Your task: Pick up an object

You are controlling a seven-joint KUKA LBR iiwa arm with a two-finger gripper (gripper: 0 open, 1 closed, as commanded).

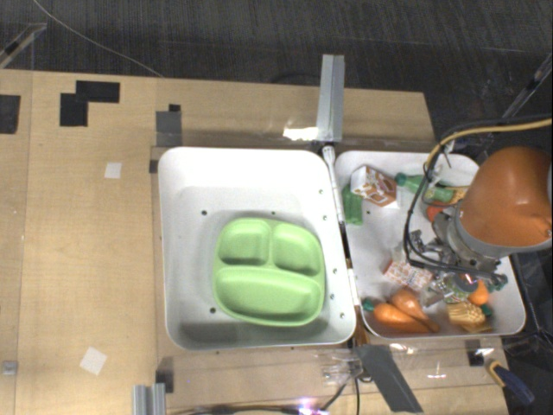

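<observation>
Clutter fills the right shallow white bin, where orange carrot-shaped toys lie by a printed packet whose writing is unreadable, the end effector low among them, its grip impossible to tell, beside a green divided plastic tray.

A pale wooden tabletop carries two shallow white bins side by side, the left bin and right bin; small pale squares, possibly tape, lie on it.

Right bin cluttered; open floor around green tray.
</observation>
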